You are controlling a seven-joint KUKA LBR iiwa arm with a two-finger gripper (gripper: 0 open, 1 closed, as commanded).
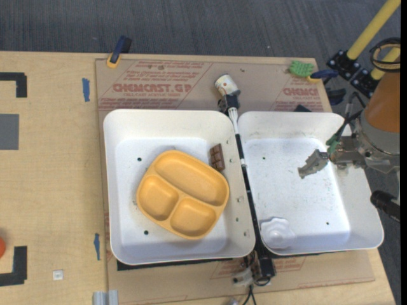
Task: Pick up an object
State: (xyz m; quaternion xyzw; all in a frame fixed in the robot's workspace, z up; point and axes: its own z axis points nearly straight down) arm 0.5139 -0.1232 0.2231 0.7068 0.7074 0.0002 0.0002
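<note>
Cardboard [159,84] behind the bins reads "CHEMCAST"; whether the tool [310,166] is clenched is unclear

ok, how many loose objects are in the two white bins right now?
3. A yellow three-compartment plastic tray and a small brown rectangular block lie in the left bin; a clear rounded plastic piece lies in the right bin. The tray could hide something.

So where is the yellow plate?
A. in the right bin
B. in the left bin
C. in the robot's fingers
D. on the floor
B: the yellow plate lies flat in the left bin, beside a small brown thing; the gripper is over the right bin.
</note>
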